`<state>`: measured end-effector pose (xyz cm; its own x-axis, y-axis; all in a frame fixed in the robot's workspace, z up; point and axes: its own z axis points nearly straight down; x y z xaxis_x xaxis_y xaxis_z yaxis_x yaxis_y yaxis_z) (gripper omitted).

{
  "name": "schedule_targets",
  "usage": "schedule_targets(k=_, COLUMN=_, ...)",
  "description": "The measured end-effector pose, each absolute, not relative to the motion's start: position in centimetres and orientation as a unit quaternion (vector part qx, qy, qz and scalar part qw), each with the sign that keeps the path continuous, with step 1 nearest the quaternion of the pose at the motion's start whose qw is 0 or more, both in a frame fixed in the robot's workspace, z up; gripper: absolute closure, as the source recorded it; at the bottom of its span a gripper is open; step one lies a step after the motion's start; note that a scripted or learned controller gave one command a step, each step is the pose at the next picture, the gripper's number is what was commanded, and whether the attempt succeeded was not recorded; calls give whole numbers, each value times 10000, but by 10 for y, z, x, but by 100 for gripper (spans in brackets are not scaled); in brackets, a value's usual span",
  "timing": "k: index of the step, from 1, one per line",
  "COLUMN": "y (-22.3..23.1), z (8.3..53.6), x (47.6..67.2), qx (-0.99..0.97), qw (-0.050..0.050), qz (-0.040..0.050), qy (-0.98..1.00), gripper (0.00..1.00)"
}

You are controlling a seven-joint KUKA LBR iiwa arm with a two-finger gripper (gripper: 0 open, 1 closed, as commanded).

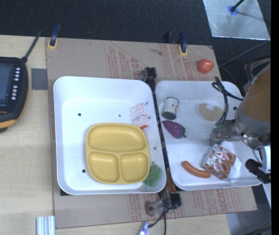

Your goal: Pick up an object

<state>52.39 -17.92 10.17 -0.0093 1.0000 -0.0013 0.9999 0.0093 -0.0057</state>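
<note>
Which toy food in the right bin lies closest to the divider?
The purple grapes, just right of the divider; the sausage and cookie lie farther right.

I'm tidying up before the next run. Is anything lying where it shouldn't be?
One thing: a small red tomato-like object sits on the cardboard outside the right bin, beyond its far right corner. In the left bin, a green piece is wedged between the yellow tray and the wall.

One camera looks down on my surface (105,58) at a slant from well above, taking in both bins (71,89); I reach in from its right.
</note>
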Motion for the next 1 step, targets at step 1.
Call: schedule_targets(k=1, y=-162, z=197, x=585, qx=-7056, qw=1, qz=2, qy=-7086, gripper=100)
